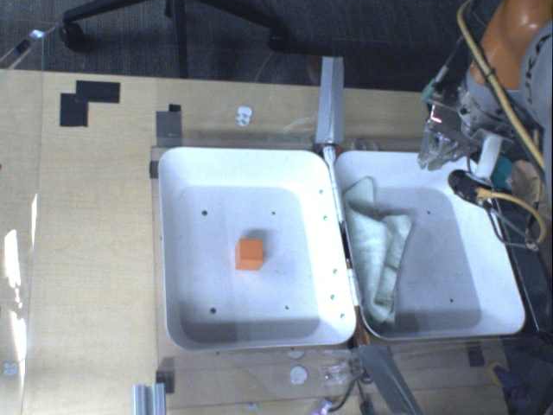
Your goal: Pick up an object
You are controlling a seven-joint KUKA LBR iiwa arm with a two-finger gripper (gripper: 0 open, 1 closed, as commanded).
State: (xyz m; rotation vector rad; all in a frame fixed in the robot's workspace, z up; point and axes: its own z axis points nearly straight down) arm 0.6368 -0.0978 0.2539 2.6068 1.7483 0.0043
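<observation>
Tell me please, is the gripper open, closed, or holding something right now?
Gripper: cannot be told; it is above the right bin's far edge.

The arm (pixel 510 33) is cut off by the right and top edges. The gripper (pixel 435 156) is small and blurred, its fingertips indistinct. The pale cloth (pixel 380 249) covers part of the right bin (pixel 467 318) floor beneath it.

block (pixel 250 254) in left bin (pixel 186 232); cloth (pixel 378 249) in right bin (pixel 484 314).
</observation>
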